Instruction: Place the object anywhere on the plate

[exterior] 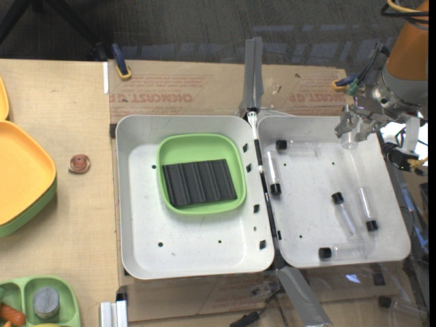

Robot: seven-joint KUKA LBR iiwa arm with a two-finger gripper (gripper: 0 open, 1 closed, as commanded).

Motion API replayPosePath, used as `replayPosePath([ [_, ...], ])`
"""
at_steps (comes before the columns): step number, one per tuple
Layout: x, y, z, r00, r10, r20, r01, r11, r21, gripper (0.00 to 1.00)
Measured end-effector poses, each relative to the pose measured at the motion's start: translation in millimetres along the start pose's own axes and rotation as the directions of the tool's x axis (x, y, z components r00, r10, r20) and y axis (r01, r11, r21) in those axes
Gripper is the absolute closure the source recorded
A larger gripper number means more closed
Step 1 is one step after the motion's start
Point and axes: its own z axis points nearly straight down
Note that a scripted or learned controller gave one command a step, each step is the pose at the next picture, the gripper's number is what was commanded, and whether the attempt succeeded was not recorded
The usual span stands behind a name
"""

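Green plate [201, 148] in left bin [136, 251] holds a dark ribbed slab [199, 182]; pincer [351, 133] grip can't be told.

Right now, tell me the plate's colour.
Light green plate, dark ribbed block on it; camera view.

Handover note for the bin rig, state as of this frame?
End effector: above the right bin's far edge; finger state not readable, nothing seen in it.
Plate: green, in the left bin, with a dark ridged mat on it.
Clear tubes with black caps lie in the right bin, e.g. one by its left wall.
Done: nothing placed. Left: pick a tube, place it on the plate.
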Motion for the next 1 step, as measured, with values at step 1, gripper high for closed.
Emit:
replayPosePath([
  [1,-0.1,0.1,-0.2,1.0,0.0,0.0,0.0,1.0,0.0,0.0],
])
